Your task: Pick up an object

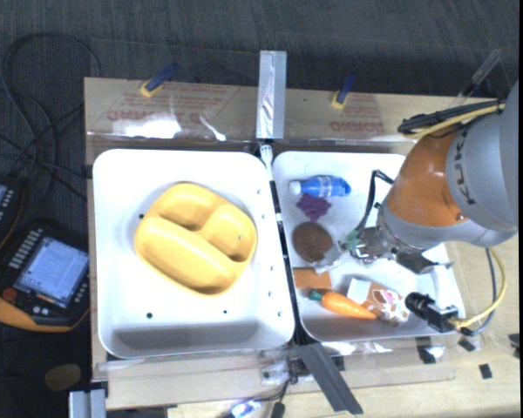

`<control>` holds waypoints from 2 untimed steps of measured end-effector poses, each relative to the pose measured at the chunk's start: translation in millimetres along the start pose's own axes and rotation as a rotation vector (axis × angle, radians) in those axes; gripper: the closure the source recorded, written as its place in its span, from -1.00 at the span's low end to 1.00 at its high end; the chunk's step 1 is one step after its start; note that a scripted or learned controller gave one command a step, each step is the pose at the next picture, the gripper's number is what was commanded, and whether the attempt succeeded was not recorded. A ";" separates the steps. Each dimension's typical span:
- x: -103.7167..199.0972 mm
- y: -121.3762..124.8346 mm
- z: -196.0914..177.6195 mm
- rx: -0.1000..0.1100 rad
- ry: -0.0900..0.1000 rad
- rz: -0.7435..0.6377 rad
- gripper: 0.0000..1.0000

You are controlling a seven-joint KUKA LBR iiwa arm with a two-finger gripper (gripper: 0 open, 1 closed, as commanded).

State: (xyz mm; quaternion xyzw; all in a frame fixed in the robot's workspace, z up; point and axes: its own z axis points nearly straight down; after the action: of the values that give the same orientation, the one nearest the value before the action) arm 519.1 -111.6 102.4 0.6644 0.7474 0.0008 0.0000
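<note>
My gripper hangs over the middle of the right bin, just right of a round brown object. A blue and white bottle lies at the bin's far side with a purple item below it. An orange carrot lies near the front edge, beside an orange flat piece, a white packet and a patterned small object. The arm's grey and orange body covers the bin's right part.
The left bin holds a large yellow lumpy object. A divider ridge separates the two bins. Handheld screens and cables lie on the floor to the left. Clips and tape line the bench's far edge.
</note>
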 end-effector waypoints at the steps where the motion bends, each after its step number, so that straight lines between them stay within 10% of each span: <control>1: -16.8 -9.5 8.7 -0.020 -0.005 -0.180 -1.00; 2: 61.9 -28.1 -80.6 0.003 0.000 -0.436 -1.00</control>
State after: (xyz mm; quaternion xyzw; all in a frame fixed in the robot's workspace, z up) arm 483.9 -53.5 183.1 0.4871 0.8733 -0.0001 -0.0009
